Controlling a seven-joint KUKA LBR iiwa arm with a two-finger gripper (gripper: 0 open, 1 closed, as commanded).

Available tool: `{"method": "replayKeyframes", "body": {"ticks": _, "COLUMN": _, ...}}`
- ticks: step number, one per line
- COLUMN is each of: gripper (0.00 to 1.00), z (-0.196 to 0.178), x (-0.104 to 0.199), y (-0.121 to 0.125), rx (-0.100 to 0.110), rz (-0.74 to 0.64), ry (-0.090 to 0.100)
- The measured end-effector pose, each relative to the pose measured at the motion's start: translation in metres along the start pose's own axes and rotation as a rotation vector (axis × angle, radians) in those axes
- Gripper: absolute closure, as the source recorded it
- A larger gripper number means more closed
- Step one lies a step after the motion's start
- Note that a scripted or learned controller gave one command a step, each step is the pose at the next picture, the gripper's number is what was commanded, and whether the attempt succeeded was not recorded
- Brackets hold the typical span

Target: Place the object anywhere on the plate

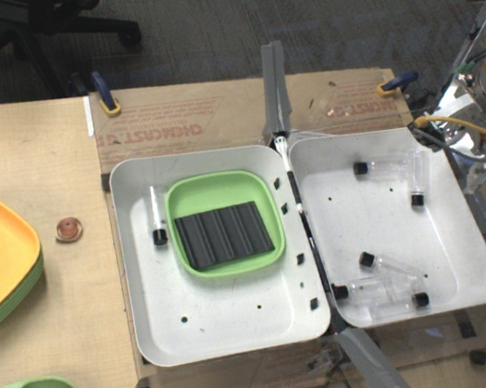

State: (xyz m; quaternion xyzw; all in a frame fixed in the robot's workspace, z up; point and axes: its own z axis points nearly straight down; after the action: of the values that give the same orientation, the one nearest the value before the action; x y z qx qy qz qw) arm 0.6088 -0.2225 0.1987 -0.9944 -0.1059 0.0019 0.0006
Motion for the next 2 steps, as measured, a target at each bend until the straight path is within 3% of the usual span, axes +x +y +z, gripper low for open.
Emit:
{"method": "replayKeyframes", "body": {"ticks": 1, "gripper": 0.00, "z": -0.008, "x": -0.012, "y": -0.012, "rx": 0.001, "rz": 0.012, "ry": 0.000}}
{"method": "replayKeyframes", "body": {"ticks": 2, "gripper": 0.00, "z": -0.011, "x": -0.037, "y": -0.008, "rx": 0.001, "rz": 0.009, "ry": 0.000}}
